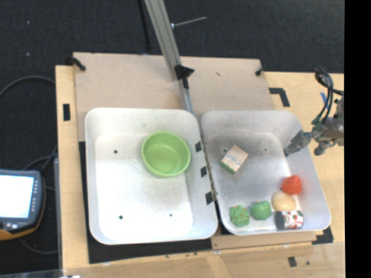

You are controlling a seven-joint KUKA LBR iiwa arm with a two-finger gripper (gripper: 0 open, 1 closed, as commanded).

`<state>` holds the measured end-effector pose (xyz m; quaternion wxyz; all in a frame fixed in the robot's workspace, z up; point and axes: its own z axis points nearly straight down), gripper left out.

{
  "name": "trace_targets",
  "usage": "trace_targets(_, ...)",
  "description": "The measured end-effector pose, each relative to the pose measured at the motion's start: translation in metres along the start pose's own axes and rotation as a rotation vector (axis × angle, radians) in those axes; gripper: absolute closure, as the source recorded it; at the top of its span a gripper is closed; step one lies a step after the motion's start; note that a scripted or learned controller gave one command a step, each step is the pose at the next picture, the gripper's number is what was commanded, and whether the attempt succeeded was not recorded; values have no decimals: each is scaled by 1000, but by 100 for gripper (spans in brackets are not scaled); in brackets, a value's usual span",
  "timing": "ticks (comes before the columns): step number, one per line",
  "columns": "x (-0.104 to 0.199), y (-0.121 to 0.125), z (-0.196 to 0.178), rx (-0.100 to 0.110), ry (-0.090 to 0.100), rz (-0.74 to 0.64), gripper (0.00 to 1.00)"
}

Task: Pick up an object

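Note:
My gripper (305, 146) hangs at the right rim of the right bin (255, 123), open, with nothing between its fingers. Below it in that bin lie a red object (292, 185), a cream round object (283, 201) and a red-and-white can (288, 219). A green ball (261, 209) and a green knobbly object (239, 215) sit along the bin's front wall. Near the bin's middle left, a small tan-and-green box (234, 158) lies apart from the rest. The left bin (110, 213) holds a green bowl (166, 154).
A slanted metal pole (165, 33) reaches down from the top to the gap between the bins. A handheld screen unit (17, 201) sits off the bench at the left. Cables (327, 88) hang near the wrist at the right.

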<state>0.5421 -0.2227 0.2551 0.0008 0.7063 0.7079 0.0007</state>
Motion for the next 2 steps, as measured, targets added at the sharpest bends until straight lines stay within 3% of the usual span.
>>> trace_targets(1, 0, 0, 0, 0, -1, -1, 0)
trace_targets(2, -4, 4, 61, 7, -1, 3, 0)
